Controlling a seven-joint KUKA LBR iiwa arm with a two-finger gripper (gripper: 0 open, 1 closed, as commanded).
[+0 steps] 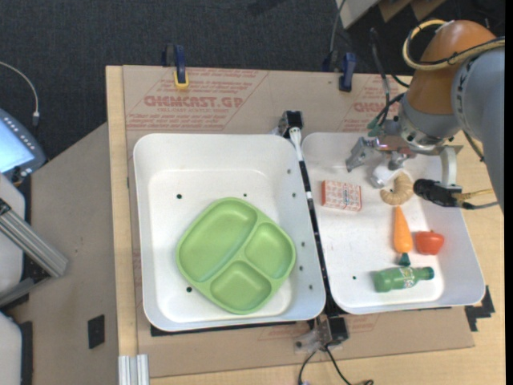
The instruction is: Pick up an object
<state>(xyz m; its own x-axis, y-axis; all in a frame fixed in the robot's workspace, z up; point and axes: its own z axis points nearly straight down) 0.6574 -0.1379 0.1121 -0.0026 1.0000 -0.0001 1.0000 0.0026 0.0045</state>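
My gripper (371, 165) hangs over the far part of the right bin (353, 291), its grey fingers spread open with nothing between them. Just right of it lies a beige croissant-shaped piece (397, 188). A small pink patterned box (342, 195) lies flat to the gripper's lower left. Nearer the front are an orange carrot (401, 231), a red pepper (430, 242) beside it, and a green bottle (403, 277) on its side.
The left bin (160, 175) holds a green three-compartment plate (235, 243). A black ridge (305, 191) runs between the two bins. Bare white floor shows in the right bin's front left corner. Blue clamps (181, 58) grip the board's far edge.
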